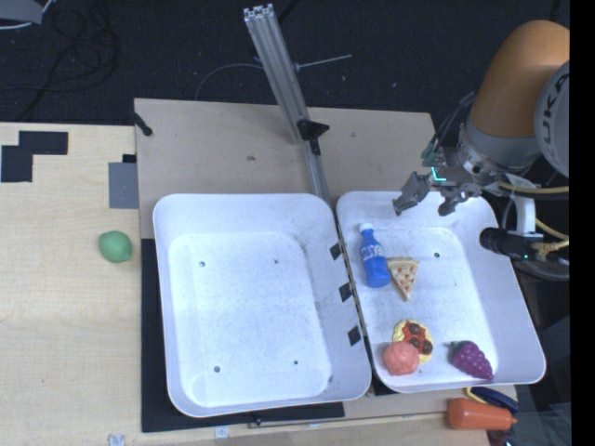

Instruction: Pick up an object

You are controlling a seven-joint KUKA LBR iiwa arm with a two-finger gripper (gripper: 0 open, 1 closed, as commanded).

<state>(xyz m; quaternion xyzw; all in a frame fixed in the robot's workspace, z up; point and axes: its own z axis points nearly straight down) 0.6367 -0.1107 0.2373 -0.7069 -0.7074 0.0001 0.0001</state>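
The right bin (502, 291) holds a blue bottle (374, 256), a pizza slice (403, 276), a round pizza-like toy (415, 336), a pink-red fruit (401, 359) and a purple grape bunch (471, 359). My gripper (430, 199) hovers over the far edge of the right bin, above and to the right of the blue bottle. Its two fingers are spread apart with nothing between them.
The left bin (244, 305) lies beside the right one. A green ball (116, 246) rests on the bench at far left. An orange object (479, 414) lies in front of the right bin. A slanted metal rail (288, 96) rises behind the bins.
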